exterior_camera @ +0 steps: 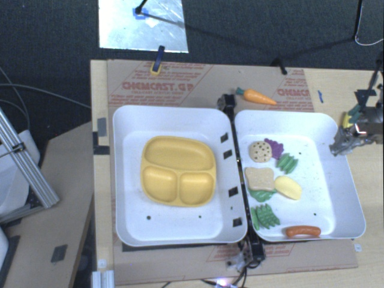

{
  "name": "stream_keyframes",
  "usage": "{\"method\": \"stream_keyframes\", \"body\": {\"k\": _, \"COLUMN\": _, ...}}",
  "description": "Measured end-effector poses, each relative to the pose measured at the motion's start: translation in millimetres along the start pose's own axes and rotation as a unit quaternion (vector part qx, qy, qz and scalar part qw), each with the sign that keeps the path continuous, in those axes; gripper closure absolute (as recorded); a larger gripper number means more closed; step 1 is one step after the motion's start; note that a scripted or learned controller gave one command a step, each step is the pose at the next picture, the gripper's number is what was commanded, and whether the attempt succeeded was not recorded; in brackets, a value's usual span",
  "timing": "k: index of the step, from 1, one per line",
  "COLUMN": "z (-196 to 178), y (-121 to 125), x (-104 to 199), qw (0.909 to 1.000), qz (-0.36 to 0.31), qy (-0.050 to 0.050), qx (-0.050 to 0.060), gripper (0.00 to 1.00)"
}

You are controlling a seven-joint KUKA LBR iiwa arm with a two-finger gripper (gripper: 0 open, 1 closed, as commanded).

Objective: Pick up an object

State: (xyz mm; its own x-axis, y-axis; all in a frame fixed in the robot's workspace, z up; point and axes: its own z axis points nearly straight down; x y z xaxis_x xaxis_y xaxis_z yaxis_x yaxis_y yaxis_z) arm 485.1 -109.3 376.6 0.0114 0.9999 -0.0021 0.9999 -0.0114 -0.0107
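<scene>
Toy foods lie in the right bin [336, 179]: a cookie [260, 151], purple grapes [275, 147], green pea pods [287, 162], a bread slice [260, 178], a yellow lemon-like piece [288, 188], a leafy green piece [264, 216] and a sausage [302, 231]. My gripper [343, 147] hangs at the bin's right rim, well right of the foods and apart from them. Nothing shows between its tips.
The left bin [129, 161] holds a yellow divided plate [178, 170]. A toy carrot [256, 96] lies on the board behind the bins. A blue and yellow clip [158, 60] sits at the far edge. A metal frame [24, 161] stands at the left.
</scene>
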Motion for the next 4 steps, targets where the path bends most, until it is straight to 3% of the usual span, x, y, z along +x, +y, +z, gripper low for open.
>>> {"method": "stream_keyframes", "body": {"k": 1, "z": -122.9, "y": 0.1, "x": 83.6, "qw": 0.9998, "qz": -0.012, "qy": 0.002, "qx": -0.014, "gripper": 1.0}}
{"method": "stream_keyframes", "body": {"k": 2, "z": 1.4, "y": 0.4, "x": 21.9, "qw": 1.0, "qz": -0.003, "qy": 0.001, "qx": -0.001, "gripper": 1.0}}
{"method": "stream_keyframes", "body": {"k": 3, "z": -18.5, "y": 1.9, "x": 103.7, "qw": 0.9999, "qz": -0.012, "qy": 0.002, "qx": -0.008, "gripper": 1.0}}
{"method": "stream_keyframes", "body": {"k": 4, "z": 129.1, "y": 108.2, "x": 99.1, "qw": 1.0, "qz": -0.007, "qy": 0.0, "qx": -0.007, "gripper": 1.0}}
